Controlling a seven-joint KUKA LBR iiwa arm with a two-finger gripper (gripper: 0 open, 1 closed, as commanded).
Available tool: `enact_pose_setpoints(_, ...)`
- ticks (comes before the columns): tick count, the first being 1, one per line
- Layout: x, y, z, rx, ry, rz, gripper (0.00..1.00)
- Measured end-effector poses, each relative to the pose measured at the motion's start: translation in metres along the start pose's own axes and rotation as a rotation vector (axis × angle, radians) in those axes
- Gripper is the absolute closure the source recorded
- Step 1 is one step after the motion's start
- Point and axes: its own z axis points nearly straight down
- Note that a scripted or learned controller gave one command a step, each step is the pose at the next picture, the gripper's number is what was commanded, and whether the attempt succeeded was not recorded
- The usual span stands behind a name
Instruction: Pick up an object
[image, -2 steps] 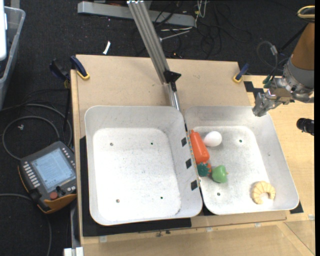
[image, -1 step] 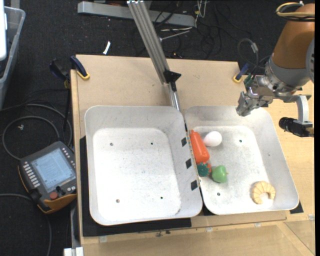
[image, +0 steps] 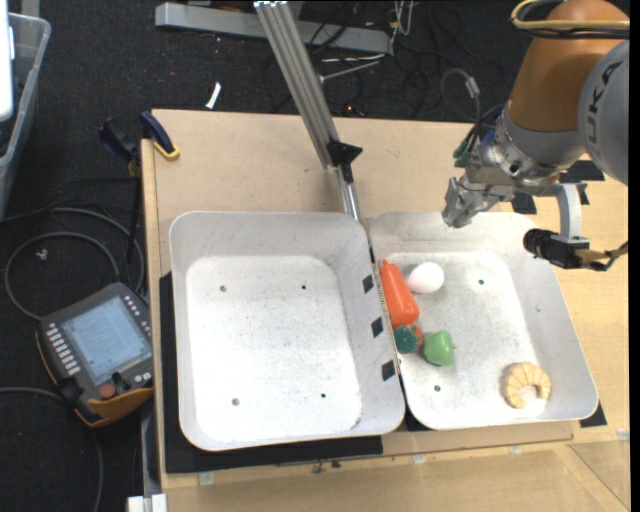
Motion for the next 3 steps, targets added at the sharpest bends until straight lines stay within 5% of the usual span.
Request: enact_pose_setpoints(3,0.165,0.016,-0.004,0.0,0.0,0.0,1.0)
